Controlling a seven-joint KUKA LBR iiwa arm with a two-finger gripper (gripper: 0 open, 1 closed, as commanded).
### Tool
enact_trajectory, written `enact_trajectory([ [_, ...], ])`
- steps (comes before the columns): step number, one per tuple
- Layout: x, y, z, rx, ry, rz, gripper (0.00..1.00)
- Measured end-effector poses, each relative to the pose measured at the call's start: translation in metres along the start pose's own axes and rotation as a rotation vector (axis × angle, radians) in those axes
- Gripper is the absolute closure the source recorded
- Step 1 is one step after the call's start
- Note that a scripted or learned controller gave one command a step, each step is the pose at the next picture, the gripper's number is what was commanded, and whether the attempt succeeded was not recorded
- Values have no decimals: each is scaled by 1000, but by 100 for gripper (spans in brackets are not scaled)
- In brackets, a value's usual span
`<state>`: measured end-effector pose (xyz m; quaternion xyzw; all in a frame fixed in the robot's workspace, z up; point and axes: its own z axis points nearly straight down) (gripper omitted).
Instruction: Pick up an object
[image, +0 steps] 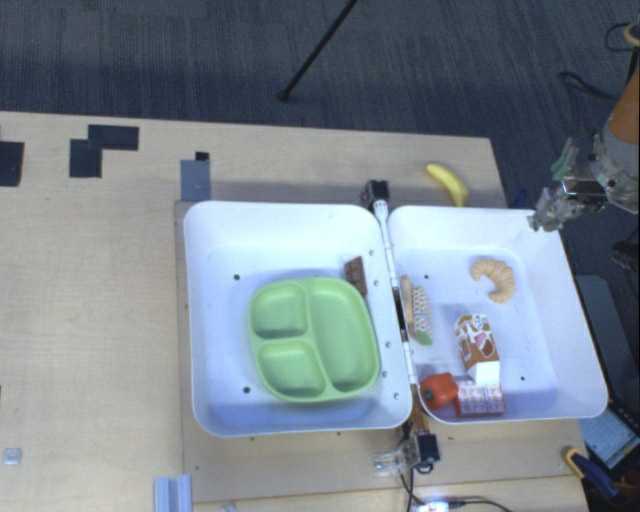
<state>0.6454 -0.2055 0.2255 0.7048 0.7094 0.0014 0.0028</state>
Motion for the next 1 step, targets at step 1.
enact_trajectory([
  [1,0,25,-37,1,0,0,100],
])
